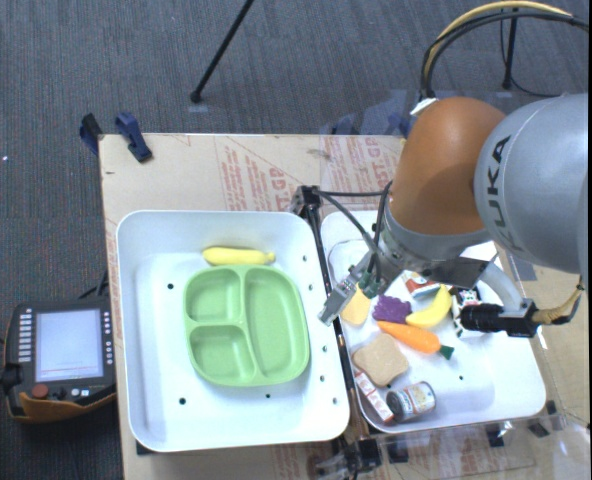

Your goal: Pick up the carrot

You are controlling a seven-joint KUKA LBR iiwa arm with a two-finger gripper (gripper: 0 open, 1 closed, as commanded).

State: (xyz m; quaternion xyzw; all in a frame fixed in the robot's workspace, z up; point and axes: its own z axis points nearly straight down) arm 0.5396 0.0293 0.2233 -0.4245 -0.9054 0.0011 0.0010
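Overhead, the grey arm (506, 183) with its orange band reaches in above the right bin (496, 393), its bulk covering much of that bin's far half. Its end effector (348, 293) hangs low over the near-left part of the bin, hard against the divide between the two bins; whether it is open or closed cannot be made out from this angle, and nothing is seen in its grip.

The carrot (411, 337) lies flat in the right bin, just right of the end effector and a little nearer the camera, its green tip pointing right. Crowding the carrot: a pale yellow wedge (356, 309) just to its left, a purple bunch of grapes (392, 310) touching its upper edge, a yellow banana (431, 308) just beyond it, a slice of bread (381, 360) just in front of it, and a small jar (413, 400) nearer still, by the bin's front rim.

Well left of the carrot, the left bin (151, 268) holds a green divided plate (246, 325) and, just beyond the plate, a yellow corn cob (239, 256). Both bins sit on a cardboard-covered tabletop (216, 173). Far left of the carrot, off the tabletop, a handheld control pendant (61, 358) rests on the carpet.
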